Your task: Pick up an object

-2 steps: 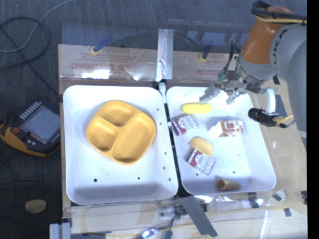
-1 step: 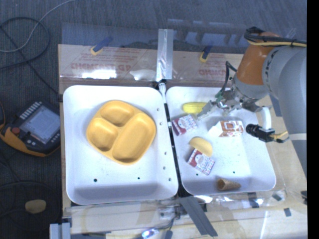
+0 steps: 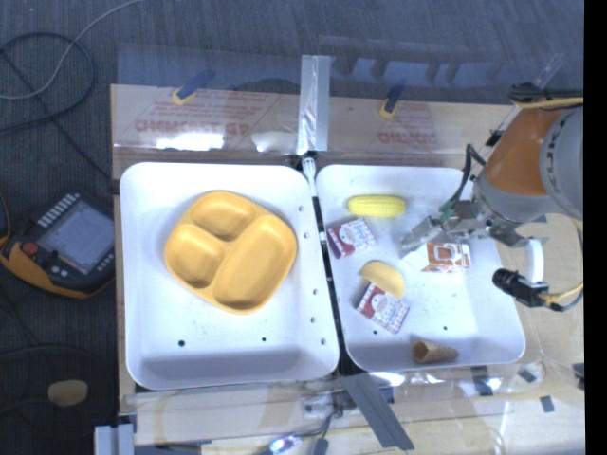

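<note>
The pincer (image 3: 429, 231) hangs low in the right bin (image 3: 493, 344), just beside a red-and-white packet (image 3: 448, 255); whether it is apart or together I cannot tell (blurred). Nearby lie a corn cob (image 3: 377, 206), two more packets (image 3: 350, 237) (image 3: 383, 307) and perhaps a banana piece (image 3: 383, 276).

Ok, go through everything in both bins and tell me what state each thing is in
Yellow divided plate: upright in the left bin, compartments bare.
Corn cob: lying flat, right bin.
Three red-and-white packets: lying flat.
Yellow wedge: lying loose.
Brown cone: on its side.
Gripper: low over the right bin, by one packet.
</note>
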Action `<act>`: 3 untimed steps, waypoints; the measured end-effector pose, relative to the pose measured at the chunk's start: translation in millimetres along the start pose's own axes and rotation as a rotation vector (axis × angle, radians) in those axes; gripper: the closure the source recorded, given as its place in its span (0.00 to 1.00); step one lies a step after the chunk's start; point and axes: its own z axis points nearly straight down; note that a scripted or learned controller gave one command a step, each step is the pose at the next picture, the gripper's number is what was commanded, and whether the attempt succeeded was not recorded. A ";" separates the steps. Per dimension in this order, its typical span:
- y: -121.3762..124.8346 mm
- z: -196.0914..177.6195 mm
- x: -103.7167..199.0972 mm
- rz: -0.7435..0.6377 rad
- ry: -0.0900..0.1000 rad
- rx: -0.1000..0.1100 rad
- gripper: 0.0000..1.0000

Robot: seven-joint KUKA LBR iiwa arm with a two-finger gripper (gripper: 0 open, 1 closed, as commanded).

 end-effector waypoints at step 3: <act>-101.8 -2.4 31.0 -0.497 -0.027 -0.002 1.00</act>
